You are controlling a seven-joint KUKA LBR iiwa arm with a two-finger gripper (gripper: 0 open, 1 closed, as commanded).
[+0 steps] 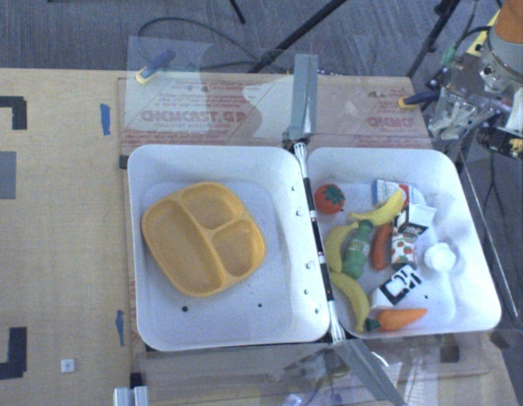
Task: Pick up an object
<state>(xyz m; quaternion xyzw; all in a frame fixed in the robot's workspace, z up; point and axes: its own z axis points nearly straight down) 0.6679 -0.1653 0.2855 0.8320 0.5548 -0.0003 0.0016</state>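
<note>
Gripper [454, 117] on the grey arm hangs at the far right, outside the bins, above the bench's far edge; whether it is spread or pressed together cannot be told. A yellow three-compartment plastic plate [203, 238] lies in the left white bin [160, 324]. In the right white bin [477, 303] lie toy foods: a red tomato [330, 198] at the far left, yellow bananas [349, 290], a green bottle [356, 248], a white cup [440, 257], and an orange carrot [401, 318] at the near edge.

Even, soft overhead light, mild glare on the white bins [151, 172], faint shadows, slightly grainy, soft focus throughout
</note>
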